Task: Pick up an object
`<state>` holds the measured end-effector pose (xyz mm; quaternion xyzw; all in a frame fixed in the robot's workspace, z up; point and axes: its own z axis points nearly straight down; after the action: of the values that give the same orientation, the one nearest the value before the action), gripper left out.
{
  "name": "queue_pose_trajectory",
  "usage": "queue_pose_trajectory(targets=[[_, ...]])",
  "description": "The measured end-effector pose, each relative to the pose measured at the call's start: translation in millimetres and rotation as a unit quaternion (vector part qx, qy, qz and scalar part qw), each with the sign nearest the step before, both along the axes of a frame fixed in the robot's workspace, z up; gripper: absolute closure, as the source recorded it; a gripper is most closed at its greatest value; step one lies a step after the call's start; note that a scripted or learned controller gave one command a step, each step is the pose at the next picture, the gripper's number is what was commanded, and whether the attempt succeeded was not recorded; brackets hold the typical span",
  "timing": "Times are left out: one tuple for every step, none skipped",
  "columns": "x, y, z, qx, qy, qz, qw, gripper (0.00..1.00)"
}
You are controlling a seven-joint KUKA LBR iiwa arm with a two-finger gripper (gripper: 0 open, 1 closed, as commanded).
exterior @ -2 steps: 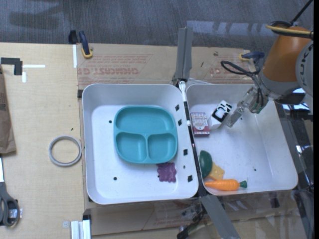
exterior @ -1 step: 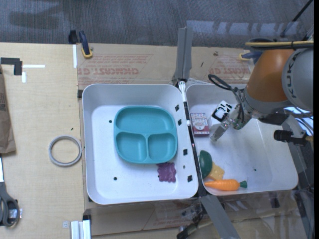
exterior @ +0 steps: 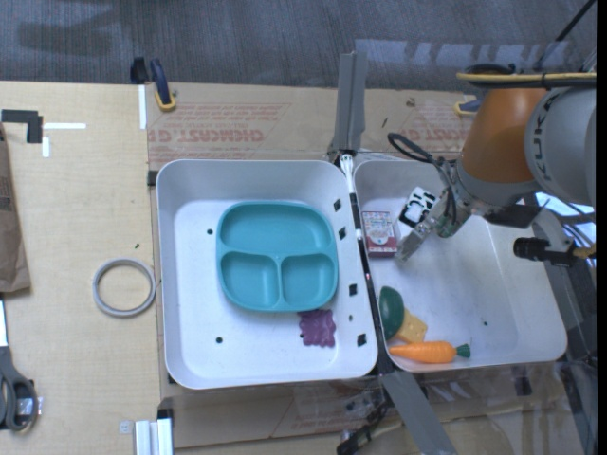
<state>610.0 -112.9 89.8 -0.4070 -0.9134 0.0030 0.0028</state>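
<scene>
The gripper [exterior: 414, 243] hangs in the right bin [exterior: 512, 292] beside a red-and-white packet [exterior: 378, 230]; its opening cannot be told.

glossy plastic tray [exterior: 278, 256], smooth white bins [exterior: 180, 282]

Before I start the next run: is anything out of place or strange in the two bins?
Nothing looks spilled or damaged. The teal tray lies flat in the left bin, with purple grapes at its lower edge. In the right bin, the carrot rests against the front wall.
</scene>
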Motion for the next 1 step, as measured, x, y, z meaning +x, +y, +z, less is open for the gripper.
queue_pose_trajectory(targets=[[15.3,-5.9,-0.4,0.0015,0.006,-0.090,0.9960,0.00]])
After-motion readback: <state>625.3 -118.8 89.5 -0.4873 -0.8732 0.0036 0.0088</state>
